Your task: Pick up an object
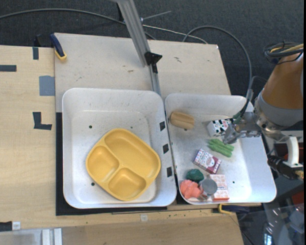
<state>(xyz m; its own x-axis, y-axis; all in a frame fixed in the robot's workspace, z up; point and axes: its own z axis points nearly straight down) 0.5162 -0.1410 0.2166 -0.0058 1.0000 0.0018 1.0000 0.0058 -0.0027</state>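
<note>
gripper (229,133) at green pod (221,148), flat, ridged

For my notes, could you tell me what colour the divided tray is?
The divided tray is yellow, per the camera view.

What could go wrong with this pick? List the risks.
1. The gripper sits low in the right bin between the black-and-white spotted object and the green pod; it could nudge both and hold neither.
2. The pod looks thin and flat, so it may slip out.
3. The pink packet lies close beside the pod and could get dragged along.
</note>
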